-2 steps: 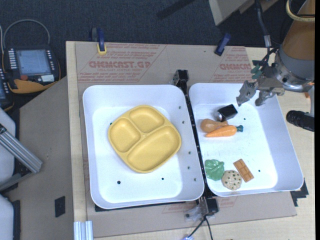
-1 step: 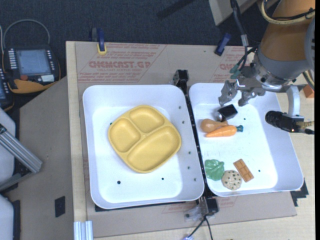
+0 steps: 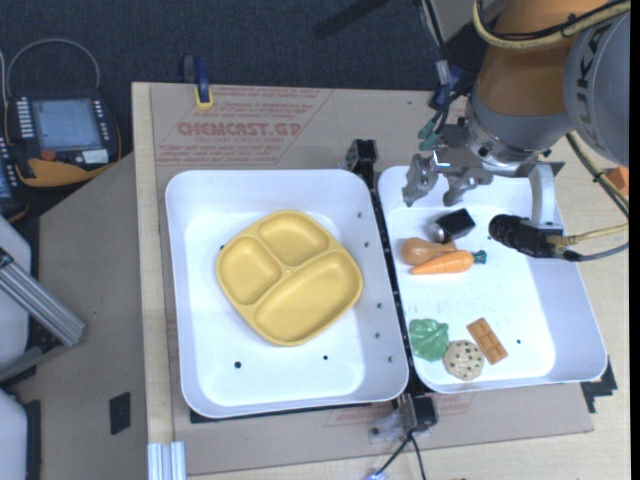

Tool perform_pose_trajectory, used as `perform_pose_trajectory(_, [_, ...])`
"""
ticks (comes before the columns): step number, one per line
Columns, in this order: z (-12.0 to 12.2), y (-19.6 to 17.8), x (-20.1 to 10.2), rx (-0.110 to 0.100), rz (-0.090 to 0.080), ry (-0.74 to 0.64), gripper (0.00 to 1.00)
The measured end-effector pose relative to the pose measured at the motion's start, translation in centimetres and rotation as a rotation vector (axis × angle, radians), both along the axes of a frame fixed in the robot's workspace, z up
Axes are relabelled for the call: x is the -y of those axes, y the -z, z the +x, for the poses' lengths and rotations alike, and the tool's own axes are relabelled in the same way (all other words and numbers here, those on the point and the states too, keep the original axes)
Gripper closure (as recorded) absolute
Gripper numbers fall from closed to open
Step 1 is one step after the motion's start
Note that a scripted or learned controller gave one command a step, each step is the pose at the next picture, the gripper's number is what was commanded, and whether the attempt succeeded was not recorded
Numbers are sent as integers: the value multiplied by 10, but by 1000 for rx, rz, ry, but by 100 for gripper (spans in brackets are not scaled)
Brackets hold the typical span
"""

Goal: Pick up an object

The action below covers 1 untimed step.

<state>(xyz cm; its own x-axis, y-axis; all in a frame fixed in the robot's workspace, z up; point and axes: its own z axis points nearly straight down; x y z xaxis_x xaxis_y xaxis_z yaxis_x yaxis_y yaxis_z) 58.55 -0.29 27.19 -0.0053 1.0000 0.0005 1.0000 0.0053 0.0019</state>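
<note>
gripper: the two-finger gripper (image 3: 440, 176) hangs over the upper left part of the right bin (image 3: 560, 313), its metal fingers spread apart with nothing between them.
arm: grey body with a broad orange band (image 3: 535, 23), filling the upper right of the frame; a black cylinder-shaped part (image 3: 518, 234) sticks out just right of centre of the right bin.
black block: a small dark, boxy item (image 3: 455, 223) lies just below and slightly right of the fingertips, apart from them as far as can be told.
carrot: an orange carrot-shaped toy (image 3: 443, 263) with a small green tip at its right end, lying sideways below the black block.
tan piece: a smooth, rounded orange-tan lump (image 3: 416, 249) touching the carrot's upper left.
green item: a lumpy green, leaf-like toy (image 3: 429, 337) in the lower left of the right bin.
cookie: a round, speckled beige disc (image 3: 463, 359) just right of and below the green item.
brown bar: a small rectangular brown slab (image 3: 487, 338), set at a slant, near the cookie's upper right.
yellow plate: a glossy, three-compartment plastic plate (image 3: 290, 276) in the middle of the left bin (image 3: 200, 268), well apart from the gripper.
writing: red print on the brown board (image 3: 240, 126) above the left bin reads roughly "chemcast gp"; the smaller lines are too small to read.
pendant: a handheld screen unit (image 3: 62, 133) at the upper left edge.
</note>
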Motion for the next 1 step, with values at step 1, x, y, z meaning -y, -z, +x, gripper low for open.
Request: perform_pose_trajectory(1, [11,22,-56,-5,1,-1,100])
